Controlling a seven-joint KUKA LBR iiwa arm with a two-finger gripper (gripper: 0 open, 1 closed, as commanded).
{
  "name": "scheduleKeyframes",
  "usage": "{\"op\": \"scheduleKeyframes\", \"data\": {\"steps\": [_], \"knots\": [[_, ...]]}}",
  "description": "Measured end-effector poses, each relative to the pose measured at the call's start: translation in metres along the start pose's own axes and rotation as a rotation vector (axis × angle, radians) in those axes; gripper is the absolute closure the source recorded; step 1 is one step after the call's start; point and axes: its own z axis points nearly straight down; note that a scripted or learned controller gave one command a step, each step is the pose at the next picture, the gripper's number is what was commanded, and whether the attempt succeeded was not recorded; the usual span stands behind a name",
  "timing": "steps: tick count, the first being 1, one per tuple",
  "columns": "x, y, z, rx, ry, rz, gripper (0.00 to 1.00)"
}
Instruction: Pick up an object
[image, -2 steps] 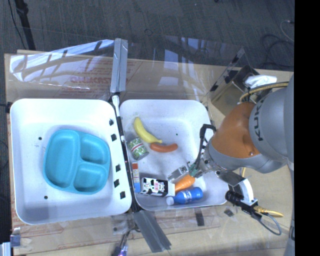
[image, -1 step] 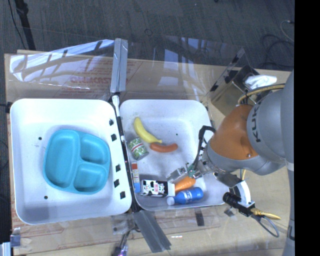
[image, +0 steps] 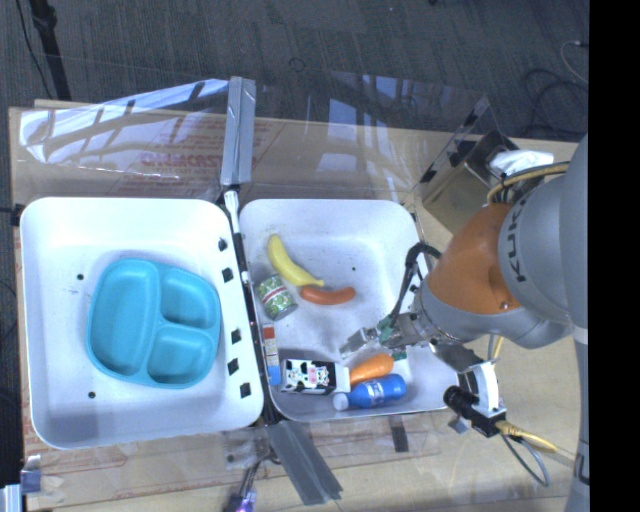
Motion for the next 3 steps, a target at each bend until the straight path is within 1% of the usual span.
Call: {"op": "scheduleKeyframes", "data": {"steps": [1,2,3], "knots": [[0.010,0.001,0.018,0.001,0.003,-0.054,0.00],[0.024,0.062,-0.024,0.002,0.003,-0.030,0.00],[0.011,0.024,0.018,0.002,0.003,0.112,0.00]]}}
